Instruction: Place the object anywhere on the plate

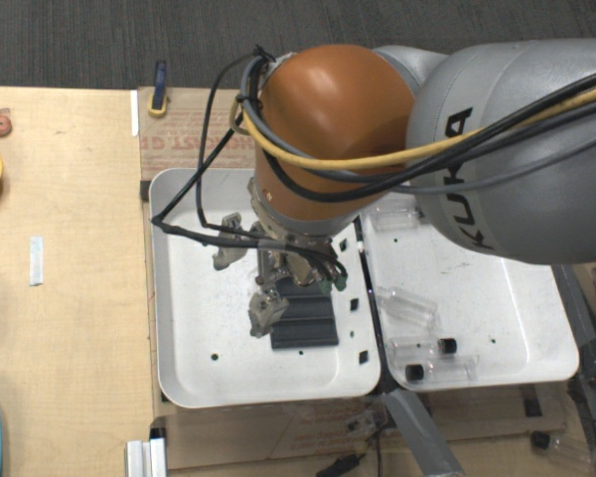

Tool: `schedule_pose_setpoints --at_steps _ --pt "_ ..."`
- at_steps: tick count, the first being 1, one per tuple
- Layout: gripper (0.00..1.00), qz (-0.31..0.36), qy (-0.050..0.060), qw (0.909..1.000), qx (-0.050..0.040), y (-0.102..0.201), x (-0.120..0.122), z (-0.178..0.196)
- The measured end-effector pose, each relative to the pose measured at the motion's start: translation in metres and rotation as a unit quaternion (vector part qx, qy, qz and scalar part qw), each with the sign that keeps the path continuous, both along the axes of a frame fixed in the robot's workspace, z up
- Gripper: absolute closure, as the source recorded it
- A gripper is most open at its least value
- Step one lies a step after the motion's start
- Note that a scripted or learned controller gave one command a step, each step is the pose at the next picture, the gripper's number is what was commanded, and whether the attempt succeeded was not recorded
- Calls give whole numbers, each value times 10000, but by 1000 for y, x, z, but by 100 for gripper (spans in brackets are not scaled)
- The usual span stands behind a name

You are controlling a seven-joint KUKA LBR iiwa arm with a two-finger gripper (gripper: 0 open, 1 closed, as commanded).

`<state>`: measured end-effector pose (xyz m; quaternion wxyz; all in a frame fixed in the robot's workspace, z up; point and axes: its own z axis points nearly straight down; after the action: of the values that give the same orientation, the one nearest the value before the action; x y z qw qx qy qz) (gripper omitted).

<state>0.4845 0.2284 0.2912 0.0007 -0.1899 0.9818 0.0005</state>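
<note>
- The arm (397,137) is hanging over the left bin (194,366), its gripper (278,296) hovering low.
- The dark ridged object (306,324) is lying on that bin's floor, just beside the gripper.
- Whether it's clenched, I'm unable to tell.

The arm (447,147) reached in from the right over the left bin (179,366), its gripper (278,301) low near the bin's middle. A dark ridged block (306,324) lay just beside it. Clear plastic pieces (417,316) lay in the right bin (536,356).
</note>
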Motion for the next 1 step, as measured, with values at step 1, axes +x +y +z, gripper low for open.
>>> schedule_pose_setpoints --at_steps 1 --pt "100 -22 -10 10000 9 0 2 9"
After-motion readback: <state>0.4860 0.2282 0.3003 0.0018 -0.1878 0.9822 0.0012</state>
